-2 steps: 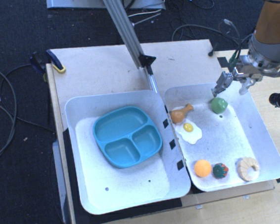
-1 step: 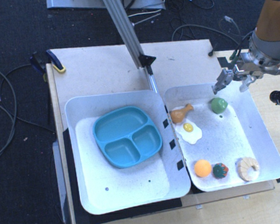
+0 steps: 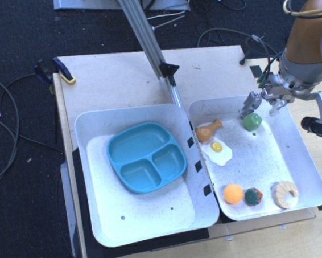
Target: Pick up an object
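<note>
Counter (image 3: 115,73) carrying two white bins. Jaws (image 3: 264,102) hovering over right bin (image 3: 301,156), spread apart, gripping nothing. Green object (image 3: 252,121) lying just below them. Pickup not yet done.

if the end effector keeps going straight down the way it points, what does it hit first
Most likely the green object in the right bin. The end effector sits just above and beside it, pointing down toward the bin floor. Depth is unclear from this single slanted view, so it may land just beside it.
</note>
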Controlling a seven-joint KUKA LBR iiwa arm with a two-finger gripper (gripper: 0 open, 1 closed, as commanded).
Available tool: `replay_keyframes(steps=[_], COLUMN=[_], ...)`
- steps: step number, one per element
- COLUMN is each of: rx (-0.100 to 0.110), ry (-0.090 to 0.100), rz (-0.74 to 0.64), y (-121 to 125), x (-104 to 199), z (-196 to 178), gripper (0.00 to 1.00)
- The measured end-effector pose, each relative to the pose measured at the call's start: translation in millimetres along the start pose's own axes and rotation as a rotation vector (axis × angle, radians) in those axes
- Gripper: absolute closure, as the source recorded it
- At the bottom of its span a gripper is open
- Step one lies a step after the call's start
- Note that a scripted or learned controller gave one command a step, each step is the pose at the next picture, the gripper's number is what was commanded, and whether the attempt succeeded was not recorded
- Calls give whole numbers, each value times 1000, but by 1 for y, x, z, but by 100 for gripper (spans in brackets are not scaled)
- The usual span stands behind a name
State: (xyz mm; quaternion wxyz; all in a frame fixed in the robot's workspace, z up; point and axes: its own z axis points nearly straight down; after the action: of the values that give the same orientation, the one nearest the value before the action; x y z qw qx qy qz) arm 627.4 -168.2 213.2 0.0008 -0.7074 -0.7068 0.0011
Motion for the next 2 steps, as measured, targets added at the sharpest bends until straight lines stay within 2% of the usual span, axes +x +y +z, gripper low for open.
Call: replay_keyframes(steps=[1, 2], rx=[2, 2], ry=[1, 1], rz=[0, -3], y=[2, 1], x=[-8, 2], z=[60, 119], gripper=[0, 0])
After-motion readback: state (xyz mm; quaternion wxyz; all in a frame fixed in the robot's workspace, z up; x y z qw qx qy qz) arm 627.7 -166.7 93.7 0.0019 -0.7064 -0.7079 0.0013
